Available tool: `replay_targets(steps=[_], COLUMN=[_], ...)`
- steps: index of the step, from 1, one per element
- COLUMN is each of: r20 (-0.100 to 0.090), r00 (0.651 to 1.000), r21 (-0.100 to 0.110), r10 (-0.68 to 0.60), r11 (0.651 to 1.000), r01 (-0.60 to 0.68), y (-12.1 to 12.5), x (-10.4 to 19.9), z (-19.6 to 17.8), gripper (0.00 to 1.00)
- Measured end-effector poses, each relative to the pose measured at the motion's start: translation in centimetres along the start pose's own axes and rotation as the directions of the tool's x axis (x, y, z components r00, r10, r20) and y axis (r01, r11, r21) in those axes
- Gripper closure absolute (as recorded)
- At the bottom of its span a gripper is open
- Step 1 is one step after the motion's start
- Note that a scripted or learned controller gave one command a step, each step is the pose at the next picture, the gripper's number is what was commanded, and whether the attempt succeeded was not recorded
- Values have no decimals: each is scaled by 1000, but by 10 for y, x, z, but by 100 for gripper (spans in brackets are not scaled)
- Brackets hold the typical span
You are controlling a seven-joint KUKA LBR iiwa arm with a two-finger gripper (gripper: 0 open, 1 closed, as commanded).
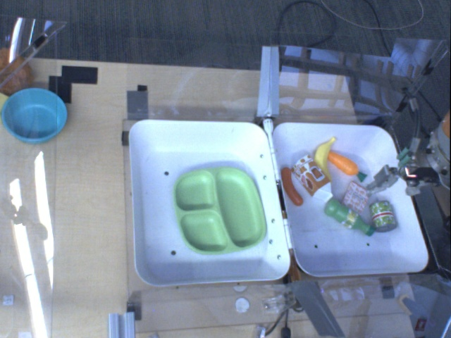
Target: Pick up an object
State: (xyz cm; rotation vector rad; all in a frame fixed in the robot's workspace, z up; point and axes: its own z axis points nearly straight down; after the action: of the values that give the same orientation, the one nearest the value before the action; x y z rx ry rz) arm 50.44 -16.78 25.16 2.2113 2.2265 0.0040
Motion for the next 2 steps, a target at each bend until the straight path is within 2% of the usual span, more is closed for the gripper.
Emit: replay_targets(steps=[1,2], r20=[0,0], r00=[999,999], r21=[-3,-11], r10=[49,47], r11=[999,999], r01=[-49,-47], y=[40,43], x=[6,7], z=[144,131], gripper=[0,100])
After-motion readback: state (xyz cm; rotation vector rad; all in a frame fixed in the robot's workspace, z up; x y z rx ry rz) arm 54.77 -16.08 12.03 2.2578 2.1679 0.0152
